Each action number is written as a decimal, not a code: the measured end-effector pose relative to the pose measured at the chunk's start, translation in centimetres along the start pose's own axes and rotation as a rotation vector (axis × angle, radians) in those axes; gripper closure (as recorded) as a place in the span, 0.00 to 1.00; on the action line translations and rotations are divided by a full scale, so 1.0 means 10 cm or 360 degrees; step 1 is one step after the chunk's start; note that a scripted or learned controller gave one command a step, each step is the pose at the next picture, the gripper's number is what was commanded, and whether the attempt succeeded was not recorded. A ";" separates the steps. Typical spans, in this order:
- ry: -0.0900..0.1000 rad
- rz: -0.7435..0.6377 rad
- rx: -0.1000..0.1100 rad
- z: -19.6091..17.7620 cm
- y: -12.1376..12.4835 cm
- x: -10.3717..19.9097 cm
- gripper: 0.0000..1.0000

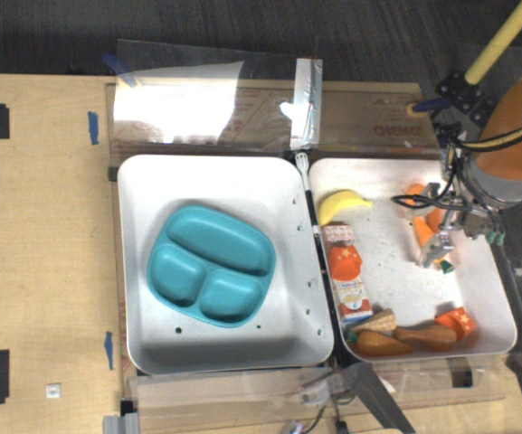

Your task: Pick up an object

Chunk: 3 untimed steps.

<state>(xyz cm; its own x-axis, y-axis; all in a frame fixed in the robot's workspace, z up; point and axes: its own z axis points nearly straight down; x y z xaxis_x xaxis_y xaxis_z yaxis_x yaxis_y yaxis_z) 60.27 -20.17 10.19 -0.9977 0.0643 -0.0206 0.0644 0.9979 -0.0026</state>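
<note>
Hot dog [408, 337] lies along the right bin's [500, 283] near wall at 6 o'clock; your gripper [439, 250] hangs at 3 o'clock by the carrot [422, 229], jaw state untellable; drop squarely onto the carrot; banana [341, 205], tomato [345, 262] and carton [351, 297] crowd 9 o'clock; teal tray [211, 265] fills the left bin [134, 197].

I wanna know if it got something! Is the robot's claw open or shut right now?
Claw: cannot be told. It hangs low in the right bin, close to an orange toy.
</note>
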 end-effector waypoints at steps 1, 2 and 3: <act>0.0016 0.0021 -0.0002 0.14 -0.11 0.03 0.00; 0.0019 0.0069 -0.0003 0.13 0.01 0.24 0.00; -0.0006 0.0067 0.0002 -0.01 0.01 0.19 1.00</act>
<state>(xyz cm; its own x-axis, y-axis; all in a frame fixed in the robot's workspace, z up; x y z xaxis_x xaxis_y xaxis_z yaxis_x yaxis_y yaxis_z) 58.41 -19.91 10.28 -0.9940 0.1062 -0.0246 0.1063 0.9943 -0.0032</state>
